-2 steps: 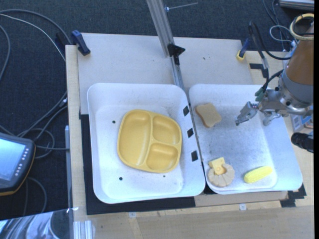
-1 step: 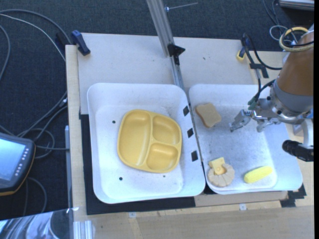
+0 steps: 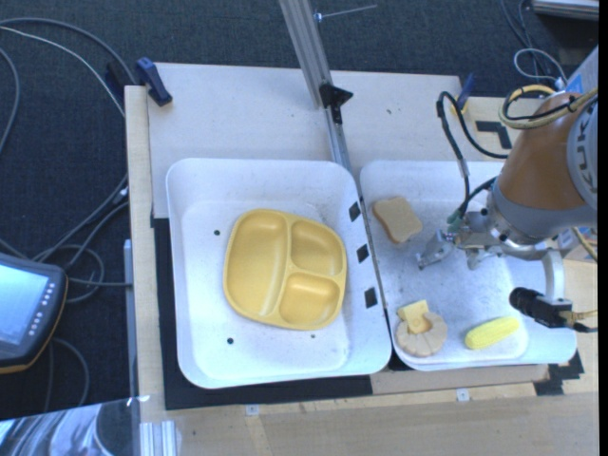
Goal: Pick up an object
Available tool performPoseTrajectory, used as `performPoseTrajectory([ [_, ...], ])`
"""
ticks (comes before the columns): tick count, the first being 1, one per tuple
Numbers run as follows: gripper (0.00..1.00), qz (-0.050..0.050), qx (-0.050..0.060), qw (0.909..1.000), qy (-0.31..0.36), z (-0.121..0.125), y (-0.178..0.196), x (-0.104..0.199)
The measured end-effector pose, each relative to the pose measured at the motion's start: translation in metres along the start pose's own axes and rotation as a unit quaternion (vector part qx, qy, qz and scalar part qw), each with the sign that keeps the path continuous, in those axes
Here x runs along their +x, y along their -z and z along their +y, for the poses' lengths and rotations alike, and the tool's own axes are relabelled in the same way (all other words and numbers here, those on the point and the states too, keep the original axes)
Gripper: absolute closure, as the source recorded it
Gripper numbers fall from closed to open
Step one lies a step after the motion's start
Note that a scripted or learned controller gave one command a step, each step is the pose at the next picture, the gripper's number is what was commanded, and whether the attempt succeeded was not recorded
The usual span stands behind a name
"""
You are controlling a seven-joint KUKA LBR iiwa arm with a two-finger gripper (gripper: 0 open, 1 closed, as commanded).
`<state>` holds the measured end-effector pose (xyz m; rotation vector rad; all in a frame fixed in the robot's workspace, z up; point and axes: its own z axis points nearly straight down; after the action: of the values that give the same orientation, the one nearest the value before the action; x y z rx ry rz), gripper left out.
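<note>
While the gripper [image 3: 439, 251] hovers, seemingly spread and holding nothing, it must descend on the bread slice [image 3: 396, 218] at ten o'clock.

Left of the metallic grey gripper [image 3: 439, 251]: yellow plastic divided tray [image 3: 284, 268] and tan bread slice [image 3: 396, 219]; nearer the camera, bright yellow corn cob [image 3: 492, 332]; speckled white shallow bins [image 3: 190, 255].
</note>
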<state>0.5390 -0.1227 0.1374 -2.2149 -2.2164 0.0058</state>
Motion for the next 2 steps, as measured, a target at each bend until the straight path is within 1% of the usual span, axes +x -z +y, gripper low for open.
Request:
performPoseTrajectory([
  [1, 1.0, -0.001, -0.005, 1.0, 0.0, 0.002, 0.015, 0.0],
  [2, 1.0, -0.002, -0.007, 1.0, 0.001, -0.001, 0.065, 0.009],
])
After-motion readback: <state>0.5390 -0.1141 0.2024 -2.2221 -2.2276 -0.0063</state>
